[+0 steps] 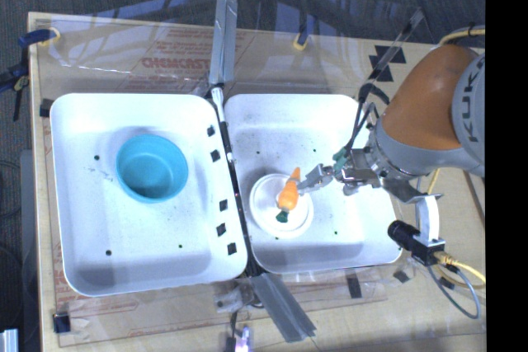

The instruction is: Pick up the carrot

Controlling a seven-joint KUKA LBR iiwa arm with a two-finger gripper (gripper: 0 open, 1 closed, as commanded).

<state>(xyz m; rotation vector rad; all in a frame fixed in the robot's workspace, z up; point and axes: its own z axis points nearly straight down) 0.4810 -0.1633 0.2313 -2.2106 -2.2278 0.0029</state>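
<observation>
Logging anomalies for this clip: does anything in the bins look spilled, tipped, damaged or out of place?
Nothing stands out. The carrot lies on a small white plate in the right bin, with the gripper right beside it. The blue bowl sits upright in the left bin.

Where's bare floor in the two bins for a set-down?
Left bin: bare all around the blue bowl, widest along its near edge. Right bin: bare across the far half. Crowded near its middle, where the carrot lies on the white plate beside the gripper.
</observation>
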